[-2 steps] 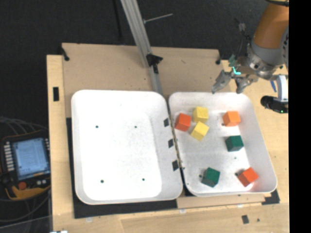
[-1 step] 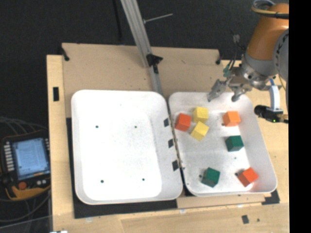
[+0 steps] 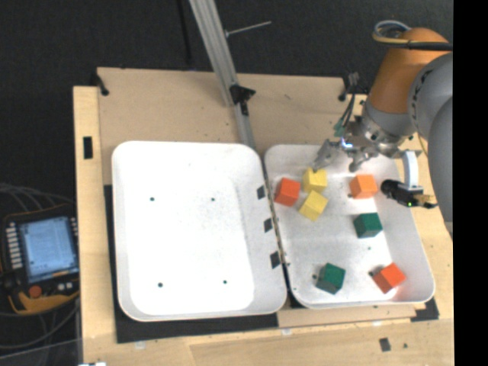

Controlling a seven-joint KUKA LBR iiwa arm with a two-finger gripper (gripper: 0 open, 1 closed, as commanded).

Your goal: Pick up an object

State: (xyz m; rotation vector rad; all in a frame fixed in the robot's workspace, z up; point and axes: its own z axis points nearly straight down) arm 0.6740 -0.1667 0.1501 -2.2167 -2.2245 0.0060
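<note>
The gripper (image 3: 341, 152) is seen spread open and holding nothing above the right bin (image 3: 404, 239); a yellow block (image 3: 316, 178) lies just below it, beside an orange block (image 3: 363, 185).

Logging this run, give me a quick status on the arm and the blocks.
Gripper above right bin's far edge, holding nothing. Yellow block nearest, just below it. Second yellow block and orange block crowd it.

- You've got two bins side by side on the counter (image 3: 191, 105): left bin (image 3: 191, 155), right bin (image 3: 404, 242).
- All seven blocks (image 3: 313, 203) sit in the right bin: four across its far part, one mid-right, two near the front.
- End effector (image 3: 345, 150) hangs over the right bin's far edge.
- Handheld screen unit (image 3: 42, 254) sits left of the counter.
</note>
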